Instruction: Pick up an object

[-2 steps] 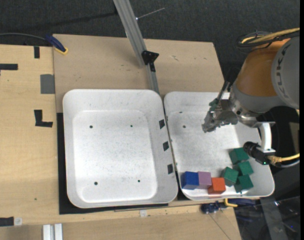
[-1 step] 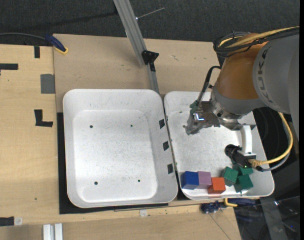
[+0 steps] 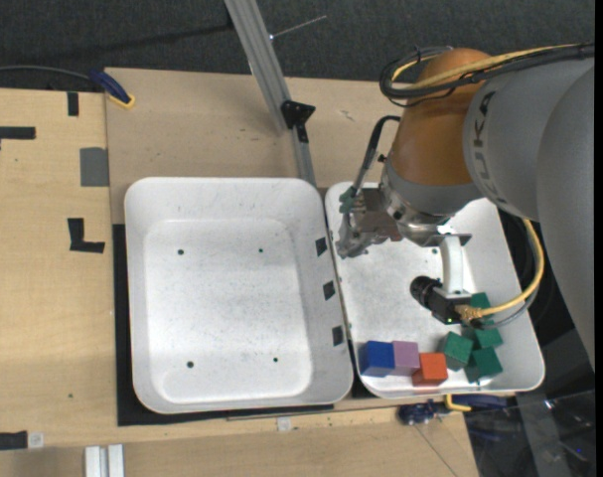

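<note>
Arm (image 3: 500, 117) reaches in over the right bin (image 3: 520, 366); the gripper (image 3: 356, 229) hangs above that bin's far-left corner, close to the wall shared with the left bin (image 3: 142, 266). Can't tell whether the gripper is spread or pressed together, nor whether it's pinching anything. Blocks sit bunched along the right bin's near edge: blue block (image 3: 377, 357), purple block (image 3: 406, 355) touching it, orange block (image 3: 431, 368) next, then green blocks (image 3: 477, 348) piled in the near-right corner. All well apart from the gripper. Bins sit side by side on the worktop (image 3: 43, 316).
</note>
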`<control>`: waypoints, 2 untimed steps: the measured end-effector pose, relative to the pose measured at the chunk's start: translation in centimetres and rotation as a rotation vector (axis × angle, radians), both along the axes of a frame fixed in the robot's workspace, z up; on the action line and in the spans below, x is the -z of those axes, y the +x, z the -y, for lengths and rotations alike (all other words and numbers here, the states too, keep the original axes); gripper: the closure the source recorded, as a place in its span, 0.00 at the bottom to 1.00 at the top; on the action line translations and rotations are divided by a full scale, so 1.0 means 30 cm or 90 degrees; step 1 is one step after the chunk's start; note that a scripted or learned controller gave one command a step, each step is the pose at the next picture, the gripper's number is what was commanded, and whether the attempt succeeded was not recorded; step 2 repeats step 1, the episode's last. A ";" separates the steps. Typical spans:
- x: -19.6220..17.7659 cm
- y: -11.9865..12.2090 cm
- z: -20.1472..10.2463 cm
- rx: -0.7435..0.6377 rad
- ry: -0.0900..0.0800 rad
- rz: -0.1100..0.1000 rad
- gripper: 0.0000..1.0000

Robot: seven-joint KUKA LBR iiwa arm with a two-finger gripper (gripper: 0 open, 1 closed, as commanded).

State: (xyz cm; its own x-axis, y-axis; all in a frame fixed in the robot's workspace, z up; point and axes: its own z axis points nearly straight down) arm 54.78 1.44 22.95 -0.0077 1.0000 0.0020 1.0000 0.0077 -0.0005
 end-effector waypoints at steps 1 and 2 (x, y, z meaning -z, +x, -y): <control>0.006 -0.008 -0.216 -0.001 0.000 -0.001 1.00; 0.006 -0.008 -0.216 -0.001 0.000 -0.001 1.00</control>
